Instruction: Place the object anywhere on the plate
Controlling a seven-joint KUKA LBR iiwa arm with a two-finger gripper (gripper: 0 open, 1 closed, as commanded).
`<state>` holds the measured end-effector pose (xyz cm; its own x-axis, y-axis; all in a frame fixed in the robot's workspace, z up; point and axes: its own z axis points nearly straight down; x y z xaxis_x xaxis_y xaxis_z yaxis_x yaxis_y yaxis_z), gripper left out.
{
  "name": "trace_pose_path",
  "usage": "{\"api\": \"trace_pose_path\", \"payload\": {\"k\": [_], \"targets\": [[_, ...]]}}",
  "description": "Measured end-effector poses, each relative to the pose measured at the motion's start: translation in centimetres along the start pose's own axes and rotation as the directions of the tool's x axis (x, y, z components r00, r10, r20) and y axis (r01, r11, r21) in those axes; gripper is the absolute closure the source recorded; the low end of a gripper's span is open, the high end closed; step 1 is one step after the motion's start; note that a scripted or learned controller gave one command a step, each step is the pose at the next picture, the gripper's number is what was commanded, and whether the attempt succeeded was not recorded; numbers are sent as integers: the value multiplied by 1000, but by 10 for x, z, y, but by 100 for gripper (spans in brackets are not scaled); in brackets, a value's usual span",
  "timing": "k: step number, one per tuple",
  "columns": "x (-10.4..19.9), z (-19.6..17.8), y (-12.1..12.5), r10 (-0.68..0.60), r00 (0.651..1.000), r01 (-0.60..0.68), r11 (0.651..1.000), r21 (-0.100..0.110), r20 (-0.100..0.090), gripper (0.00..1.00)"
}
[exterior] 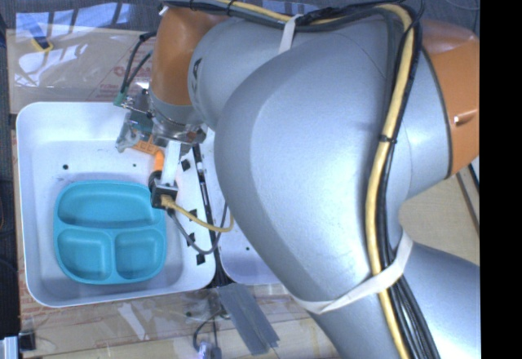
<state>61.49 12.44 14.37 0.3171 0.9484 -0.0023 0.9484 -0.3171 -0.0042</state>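
A teal plate (pixel 108 228) with three compartments lies in the left white bin (pixel 33 186), toward its front. My gripper (pixel 139 130) hangs over the back right part of that bin, just beyond the plate's far right corner. A small orange object (pixel 148 148) peeks out right below the gripper; whether it is held or lying on the bin floor I cannot tell. The grey arm with its orange band (pixel 173 55) covers most of the right half of the view.
Black and yellow cables (pixel 196 223) dangle from the wrist over the bin's right wall beside the plate. A sliver of the right bin (pixel 245 268) shows under the arm. Clear plastic sheeting (pixel 65 47) lies behind the left bin.
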Motion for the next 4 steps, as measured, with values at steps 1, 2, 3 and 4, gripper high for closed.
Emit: {"api": "trace_pose_path", "payload": {"k": [1, 2, 3, 4], "targets": [[2, -10, -1, -9, 1000, 9, 1000, 3, 1, 100], [2, -19, -1, -16, 1000, 16, 1000, 5, 2, 100], [-1, -7, -60, -481, 877, 481, 877, 1, 0, 100], [-1, -8, -60, -480, 877, 480, 877, 1, 0, 0]]}}
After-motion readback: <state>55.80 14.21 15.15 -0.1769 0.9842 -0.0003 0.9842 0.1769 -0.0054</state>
